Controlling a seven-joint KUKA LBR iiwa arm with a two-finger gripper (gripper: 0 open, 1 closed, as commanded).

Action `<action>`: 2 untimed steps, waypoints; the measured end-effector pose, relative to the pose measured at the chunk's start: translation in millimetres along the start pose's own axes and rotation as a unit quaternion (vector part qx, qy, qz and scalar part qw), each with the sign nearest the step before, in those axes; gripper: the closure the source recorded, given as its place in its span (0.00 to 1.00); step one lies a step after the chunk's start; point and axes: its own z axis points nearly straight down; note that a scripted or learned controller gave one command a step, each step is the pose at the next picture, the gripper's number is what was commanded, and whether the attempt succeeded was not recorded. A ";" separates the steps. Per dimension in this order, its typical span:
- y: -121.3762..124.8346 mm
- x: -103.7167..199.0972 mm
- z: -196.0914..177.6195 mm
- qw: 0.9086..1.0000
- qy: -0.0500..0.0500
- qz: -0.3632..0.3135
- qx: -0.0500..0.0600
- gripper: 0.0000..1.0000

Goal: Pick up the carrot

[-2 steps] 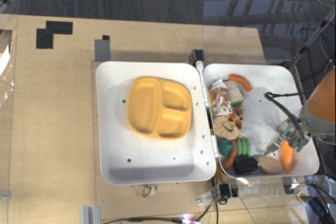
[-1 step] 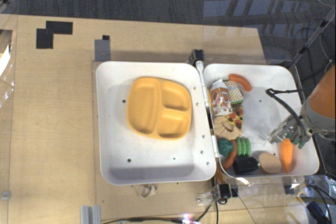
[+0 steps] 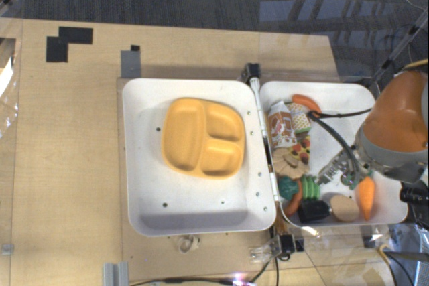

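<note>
My arm reaches in over the right bin (image 3: 335,92), the orange band above my wrist covering that bin's far-right part. My tool (image 3: 340,171) hangs low over the clutter in the bin, its metal parts showing just below a black cable that loops across the white floor. I cannot tell how it stands, apart or together; it is too small and tangled with the wrist hardware to read.

The carrot (image 3: 366,197) lies just beside my tool, on the side toward my arm and a little nearer the bin's front wall. It stands roughly upright in the view, its thick end close to my tool and its tip pointing to the front rim. I cannot tell whether the two touch.

Beside the carrot's tip, away from my arm, sits a beige rounded piece (image 3: 344,208), then a black object (image 3: 312,212). A green ridged toy (image 3: 308,187) lies in front of my tool, away from my arm. Beyond my tool, toward the dividing wall, is a printed carton (image 3: 282,128). Well away from my tool, the left bin (image 3: 144,211) holds a yellow divided plate (image 3: 202,136). Both bins rest on the worktop (image 3: 60,164).
</note>
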 end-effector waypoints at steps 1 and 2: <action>-56.3 -62.5 27.6 0.996 -0.003 -0.091 0.002 1.00; -2.5 -2.6 -5.8 0.999 -0.001 -0.032 0.000 1.00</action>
